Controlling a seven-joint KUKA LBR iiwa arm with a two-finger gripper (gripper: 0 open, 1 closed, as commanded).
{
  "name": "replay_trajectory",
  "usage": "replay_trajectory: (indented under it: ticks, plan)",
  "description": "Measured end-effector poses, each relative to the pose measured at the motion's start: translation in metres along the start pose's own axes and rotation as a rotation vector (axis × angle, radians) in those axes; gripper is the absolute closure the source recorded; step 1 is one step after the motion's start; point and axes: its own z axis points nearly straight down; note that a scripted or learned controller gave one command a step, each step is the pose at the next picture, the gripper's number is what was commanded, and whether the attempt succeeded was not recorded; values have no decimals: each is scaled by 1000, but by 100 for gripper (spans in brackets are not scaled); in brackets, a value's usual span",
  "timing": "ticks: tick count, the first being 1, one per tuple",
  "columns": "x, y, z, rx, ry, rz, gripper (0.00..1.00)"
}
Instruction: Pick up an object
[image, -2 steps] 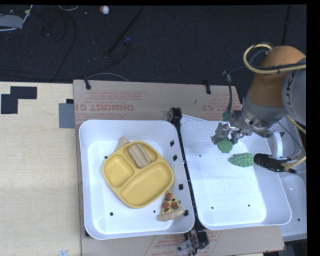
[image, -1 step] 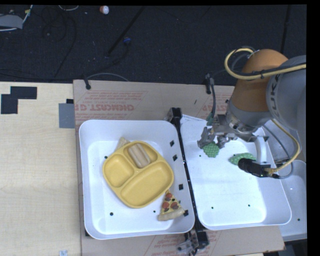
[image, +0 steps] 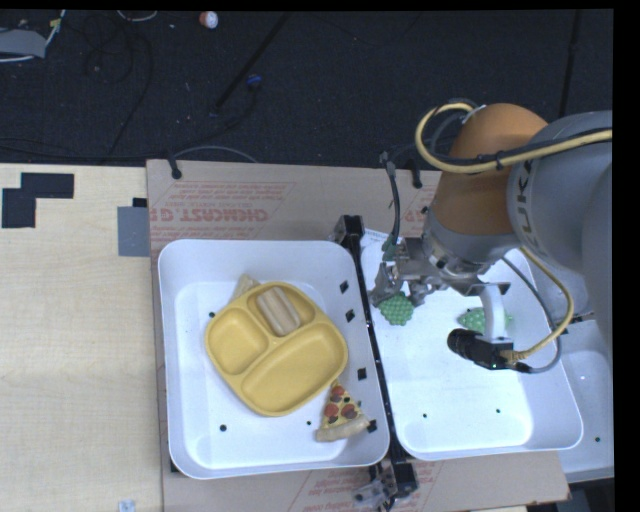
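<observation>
My gripper (image: 401, 291) hangs low over the left part of the right bin (image: 470, 425), below the orange wrist band. A small green knobbly object (image: 398, 311) lies right under its tip, touching or nearly touching it; I cannot tell whether it is held. A second green object (image: 472, 320) sits further right in the same bin, partly hidden by the arm's black fitting and cable.
The left bin (image: 190, 300) holds a yellow divided plate (image: 250, 345) with a tan bread-like piece (image: 279, 309) in one compartment. A pizza slice toy (image: 342, 412) lies by that bin's front right corner. The divider between the bins (image: 365, 330) runs close to the gripper's left.
</observation>
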Motion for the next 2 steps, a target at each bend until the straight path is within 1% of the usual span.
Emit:
replay_trajectory:
  ticks: [1, 2]
  plan:
    - [46, -15, 6, 1, -2, 2, 100]
    - [89, -33, -1, 1, -1, 0, 100]
